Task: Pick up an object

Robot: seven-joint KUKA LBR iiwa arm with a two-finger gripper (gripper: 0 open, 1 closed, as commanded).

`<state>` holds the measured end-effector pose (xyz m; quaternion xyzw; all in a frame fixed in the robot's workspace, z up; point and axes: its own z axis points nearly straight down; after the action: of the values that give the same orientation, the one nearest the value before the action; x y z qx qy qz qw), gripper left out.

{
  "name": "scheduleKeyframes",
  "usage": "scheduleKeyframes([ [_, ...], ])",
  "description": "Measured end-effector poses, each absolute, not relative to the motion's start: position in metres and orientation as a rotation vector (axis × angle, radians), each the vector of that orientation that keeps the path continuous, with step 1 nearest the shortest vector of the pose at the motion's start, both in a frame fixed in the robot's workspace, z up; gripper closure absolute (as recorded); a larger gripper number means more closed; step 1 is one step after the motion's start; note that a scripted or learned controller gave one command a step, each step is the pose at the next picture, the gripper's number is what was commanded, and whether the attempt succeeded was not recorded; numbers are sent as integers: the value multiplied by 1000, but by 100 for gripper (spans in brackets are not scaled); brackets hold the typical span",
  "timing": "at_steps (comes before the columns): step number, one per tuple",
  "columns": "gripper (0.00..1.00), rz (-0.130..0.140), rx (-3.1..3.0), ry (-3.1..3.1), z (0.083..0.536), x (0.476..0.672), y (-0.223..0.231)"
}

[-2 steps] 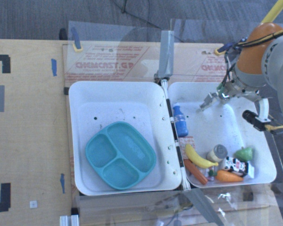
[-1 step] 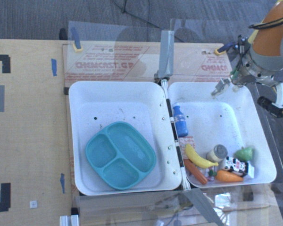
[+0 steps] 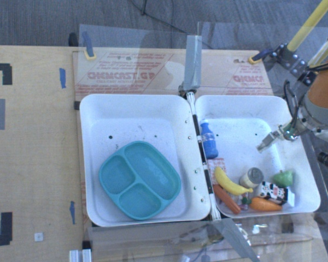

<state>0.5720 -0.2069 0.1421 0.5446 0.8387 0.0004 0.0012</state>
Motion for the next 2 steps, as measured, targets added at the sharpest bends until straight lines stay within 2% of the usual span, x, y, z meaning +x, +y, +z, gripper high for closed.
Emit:
scheduleKeyframes([
  [1,0,4,1547,2729,94,493,-149],
  [2,100,6,1558,2717,104,493,-153],
])
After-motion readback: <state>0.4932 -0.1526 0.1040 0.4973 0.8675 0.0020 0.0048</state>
